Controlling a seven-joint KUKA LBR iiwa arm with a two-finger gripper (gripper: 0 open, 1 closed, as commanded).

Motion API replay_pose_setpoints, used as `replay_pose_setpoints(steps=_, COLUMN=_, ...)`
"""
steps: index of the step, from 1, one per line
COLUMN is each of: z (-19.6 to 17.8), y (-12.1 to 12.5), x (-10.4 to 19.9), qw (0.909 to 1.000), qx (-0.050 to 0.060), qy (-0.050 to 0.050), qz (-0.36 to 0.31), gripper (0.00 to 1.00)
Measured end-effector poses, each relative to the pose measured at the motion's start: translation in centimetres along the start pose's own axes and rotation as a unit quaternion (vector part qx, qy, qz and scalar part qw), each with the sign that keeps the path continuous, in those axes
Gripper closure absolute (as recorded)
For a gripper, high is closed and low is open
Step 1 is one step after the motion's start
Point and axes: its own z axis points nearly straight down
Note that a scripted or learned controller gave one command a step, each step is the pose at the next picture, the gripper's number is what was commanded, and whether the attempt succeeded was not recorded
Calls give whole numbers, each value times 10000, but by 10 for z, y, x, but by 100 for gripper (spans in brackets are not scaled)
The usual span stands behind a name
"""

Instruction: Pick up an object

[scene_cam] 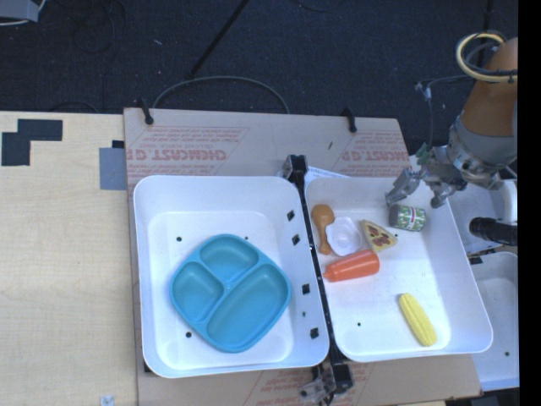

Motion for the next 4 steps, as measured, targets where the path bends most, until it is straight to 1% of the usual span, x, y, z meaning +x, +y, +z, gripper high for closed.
replay_pose_setpoints(steps=1, z=-9, y=3, x=0, qw=10000, qx=-70, qy=-13, qz=-9, gripper=0)
replay_pose_setpoints(steps=2, z=34, y=5, x=5, qw=10000, qx=-55, qy=-13, qz=-30, gripper=0)
replay_pose_setpoints(steps=3, z=95, y=2, x=-2, qw=10000, qx=-46, qy=-10, qz=-11, gripper=0)
replay_pose_setpoints(steps=4, z=123, y=2, x=0, qw=10000, qx=-60, qy=-11, qz=-17, gripper=0)
